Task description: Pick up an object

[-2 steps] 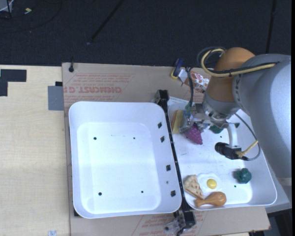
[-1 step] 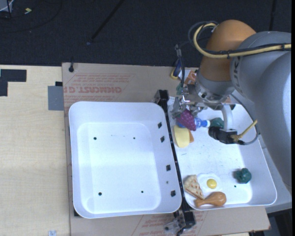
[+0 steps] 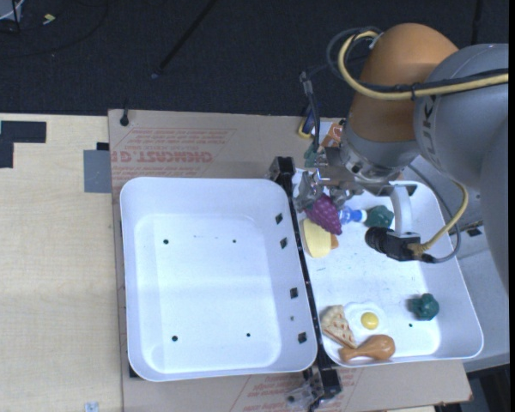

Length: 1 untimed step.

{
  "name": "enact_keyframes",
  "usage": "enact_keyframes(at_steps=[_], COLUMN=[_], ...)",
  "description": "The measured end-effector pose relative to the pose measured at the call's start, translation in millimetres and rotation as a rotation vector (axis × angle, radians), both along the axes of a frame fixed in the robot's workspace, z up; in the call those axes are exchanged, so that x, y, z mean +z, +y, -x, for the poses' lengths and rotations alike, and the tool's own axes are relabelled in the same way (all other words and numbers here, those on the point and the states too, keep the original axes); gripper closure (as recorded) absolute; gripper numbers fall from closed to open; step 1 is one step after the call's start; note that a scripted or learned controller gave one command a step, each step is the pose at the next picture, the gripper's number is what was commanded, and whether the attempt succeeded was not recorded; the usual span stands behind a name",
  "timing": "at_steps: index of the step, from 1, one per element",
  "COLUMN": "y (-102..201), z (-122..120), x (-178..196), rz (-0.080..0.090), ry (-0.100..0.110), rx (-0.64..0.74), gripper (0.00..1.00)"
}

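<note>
A purple bunch of grapes (image 3: 327,215) is seen in the right bin (image 3: 463,333), near its upper left corner, directly beneath the hand (image 3: 319,187). Whether the hand's grip is apart, together or clamped on the grapes cannot be told. A yellow lemon-like piece (image 3: 318,240) is found touching the grapes at their 7 o'clock. At 3 o'clock of the grapes a small blue object (image 3: 352,216) is set, and beyond it a dark green piece (image 3: 379,217). Toward 5 o'clock a second green piece (image 3: 424,306) is placed, well apart. Along the bin's lower edge a fried egg (image 3: 366,319), a cracker-like wedge (image 3: 336,324) and a drumstick (image 3: 371,348) are grouped. The left bin (image 3: 146,204) is seated beside it on the desk (image 3: 43,273).
</note>
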<state>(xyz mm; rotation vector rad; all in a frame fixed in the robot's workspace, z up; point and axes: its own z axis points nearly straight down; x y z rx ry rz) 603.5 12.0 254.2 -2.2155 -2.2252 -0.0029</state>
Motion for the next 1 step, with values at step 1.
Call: enact_keyframes(at_steps=[1], y=[58.8], z=[17.3], x=[-32.5], rz=[0.002], ry=[0.007], rx=[0.0], gripper=[1.0])
